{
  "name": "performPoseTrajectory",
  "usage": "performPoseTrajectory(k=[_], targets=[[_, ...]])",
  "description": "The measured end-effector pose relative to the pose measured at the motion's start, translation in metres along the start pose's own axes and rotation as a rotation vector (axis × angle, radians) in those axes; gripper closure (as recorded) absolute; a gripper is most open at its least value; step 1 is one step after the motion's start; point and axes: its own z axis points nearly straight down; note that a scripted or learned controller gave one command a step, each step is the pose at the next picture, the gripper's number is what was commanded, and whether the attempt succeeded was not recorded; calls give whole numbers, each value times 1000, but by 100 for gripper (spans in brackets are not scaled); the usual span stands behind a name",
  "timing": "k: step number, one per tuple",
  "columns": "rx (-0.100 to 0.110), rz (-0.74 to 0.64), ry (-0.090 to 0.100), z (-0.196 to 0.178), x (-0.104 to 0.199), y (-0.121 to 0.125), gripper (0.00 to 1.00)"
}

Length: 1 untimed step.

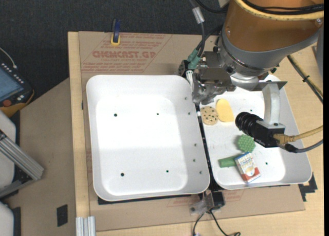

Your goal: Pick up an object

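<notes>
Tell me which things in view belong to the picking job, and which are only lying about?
Job: end effector; cookie; yellow piece; green studded block; flat green piece; small carton; right bin.
Lying about: left bin; clamp; cardboard sheet.

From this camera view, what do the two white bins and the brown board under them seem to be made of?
The left bin and the right bin look like moulded plastic: smooth white, slightly glossy, with rounded corners and raised rims. The board looks like corrugated cardboard: matte brown with red printed lettering. I cannot confirm either by sight alone.
</notes>
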Motion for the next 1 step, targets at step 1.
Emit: performPoseTrajectory(k=[1], targets=[[-20, -2, 6, -86, 42, -6, 100]])
